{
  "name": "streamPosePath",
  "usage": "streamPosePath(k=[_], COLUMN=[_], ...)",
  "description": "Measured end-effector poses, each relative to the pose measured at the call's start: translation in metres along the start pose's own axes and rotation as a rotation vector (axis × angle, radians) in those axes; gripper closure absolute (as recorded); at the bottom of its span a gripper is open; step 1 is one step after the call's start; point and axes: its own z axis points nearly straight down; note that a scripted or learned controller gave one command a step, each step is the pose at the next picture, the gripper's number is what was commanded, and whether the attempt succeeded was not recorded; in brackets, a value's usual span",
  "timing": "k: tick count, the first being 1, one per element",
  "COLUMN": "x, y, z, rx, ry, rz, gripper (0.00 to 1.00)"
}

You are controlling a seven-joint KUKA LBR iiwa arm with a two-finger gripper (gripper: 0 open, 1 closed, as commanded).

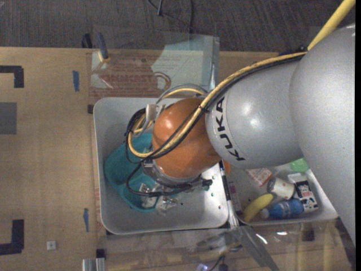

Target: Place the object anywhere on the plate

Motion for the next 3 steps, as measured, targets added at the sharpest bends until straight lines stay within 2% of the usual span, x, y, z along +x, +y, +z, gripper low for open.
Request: streamPosePath(k=[1, 2, 3], x=[0.011, 0.010, 0.081], y=[-0.031, -0.031, -0.037], z=[-0.138, -0.147, 0.011], rx=[-0.011, -0.011, -0.009], ry=[-0.014, -0.019, -0.015], rz=[-0.356, -0.352, -0.587], gripper=[1.00, 1.00, 1.00])
